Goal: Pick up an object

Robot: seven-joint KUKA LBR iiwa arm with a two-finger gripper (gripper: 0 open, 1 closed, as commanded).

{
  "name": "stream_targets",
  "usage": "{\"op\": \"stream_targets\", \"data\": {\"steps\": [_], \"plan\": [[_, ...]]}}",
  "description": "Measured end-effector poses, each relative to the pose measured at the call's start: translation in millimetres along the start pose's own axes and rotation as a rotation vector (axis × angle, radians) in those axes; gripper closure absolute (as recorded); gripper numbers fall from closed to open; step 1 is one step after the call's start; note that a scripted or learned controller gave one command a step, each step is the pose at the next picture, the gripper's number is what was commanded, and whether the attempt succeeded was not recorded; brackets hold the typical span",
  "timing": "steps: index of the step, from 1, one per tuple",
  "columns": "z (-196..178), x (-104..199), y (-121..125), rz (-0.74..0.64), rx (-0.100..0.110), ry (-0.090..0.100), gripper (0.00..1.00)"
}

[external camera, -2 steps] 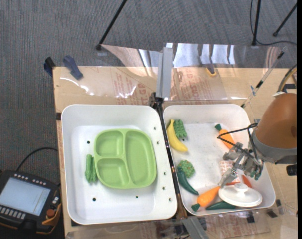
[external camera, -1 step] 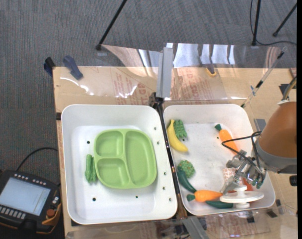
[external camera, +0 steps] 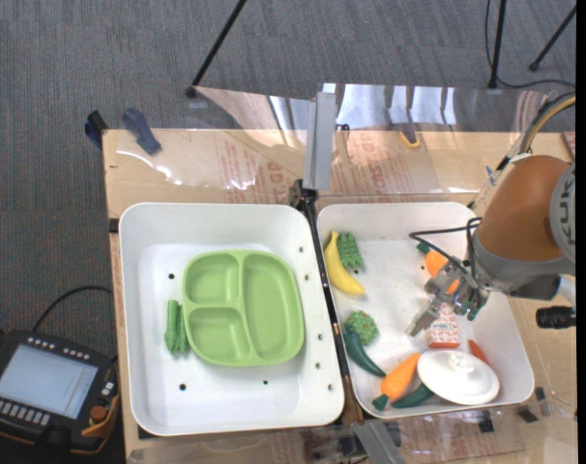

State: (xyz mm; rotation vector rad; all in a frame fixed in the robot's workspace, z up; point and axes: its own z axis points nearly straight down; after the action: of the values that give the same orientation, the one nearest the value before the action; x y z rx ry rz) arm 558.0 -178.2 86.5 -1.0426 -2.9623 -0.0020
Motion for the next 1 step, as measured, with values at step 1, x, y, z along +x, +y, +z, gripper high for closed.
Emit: {"op": "stream_targets", "data": {"steps": [1], "plan": [[-0.7,-58.8,53.6,-0.028,-0.001,-0.002,0.0]]}}
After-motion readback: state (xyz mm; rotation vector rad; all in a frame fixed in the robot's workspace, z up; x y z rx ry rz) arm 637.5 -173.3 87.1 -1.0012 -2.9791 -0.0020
